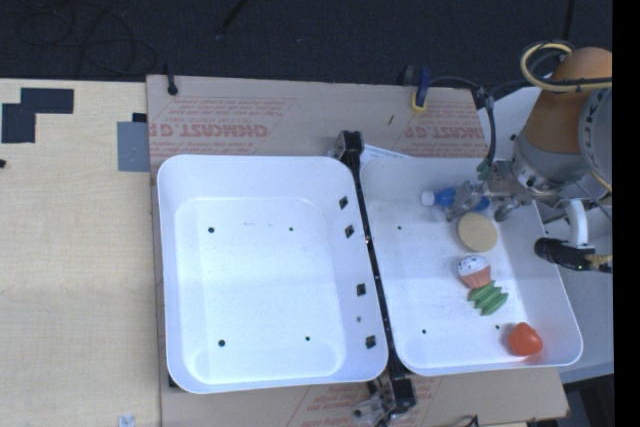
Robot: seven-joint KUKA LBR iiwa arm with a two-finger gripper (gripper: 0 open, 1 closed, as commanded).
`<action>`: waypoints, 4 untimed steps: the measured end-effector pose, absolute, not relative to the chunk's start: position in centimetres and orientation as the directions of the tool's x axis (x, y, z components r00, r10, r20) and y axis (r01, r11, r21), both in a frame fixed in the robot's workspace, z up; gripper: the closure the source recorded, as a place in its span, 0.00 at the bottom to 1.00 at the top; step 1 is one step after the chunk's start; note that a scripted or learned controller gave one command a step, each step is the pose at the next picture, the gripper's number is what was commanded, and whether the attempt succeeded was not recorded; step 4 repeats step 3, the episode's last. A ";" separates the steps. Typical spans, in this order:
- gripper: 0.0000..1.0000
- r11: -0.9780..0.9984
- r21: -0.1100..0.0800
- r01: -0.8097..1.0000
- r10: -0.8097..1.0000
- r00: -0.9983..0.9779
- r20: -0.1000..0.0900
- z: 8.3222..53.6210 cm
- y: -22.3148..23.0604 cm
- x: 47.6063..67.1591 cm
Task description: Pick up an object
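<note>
Disc (478, 233): tan, flat, looks light and stiff; best pinched across its edges.
Hand (480, 200): just above disc; grip state cannot be told.
Red ball (523, 339): near bin corner, may roll.

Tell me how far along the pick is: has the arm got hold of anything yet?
Done: the gripper has reached the right bin, low at its far side by the blue object and tan disc. In hand: nothing I can confirm; no object is visibly lifted. Left: the grasp and lift. The cupcake toy, green piece and red ball lie untouched.
</note>
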State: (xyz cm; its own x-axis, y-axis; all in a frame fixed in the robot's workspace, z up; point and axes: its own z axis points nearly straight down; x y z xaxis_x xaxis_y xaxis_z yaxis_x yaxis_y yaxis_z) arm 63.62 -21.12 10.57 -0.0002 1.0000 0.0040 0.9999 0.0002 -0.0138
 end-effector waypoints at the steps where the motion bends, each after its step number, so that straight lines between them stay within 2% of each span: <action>1: 0.00 0.003 0.017 1.000 1.000 -0.003 -0.007 32.5 -21.2 64.6; 2: 0.00 -0.001 -0.012 1.000 1.000 0.001 0.003 21.2 -21.2 64.2; 3: 1.00 0.001 -0.002 1.000 1.000 -0.001 0.000 22.9 -21.3 64.4; 4: 1.00 0.001 -0.002 1.000 1.000 -0.001 0.000 22.9 -21.3 64.4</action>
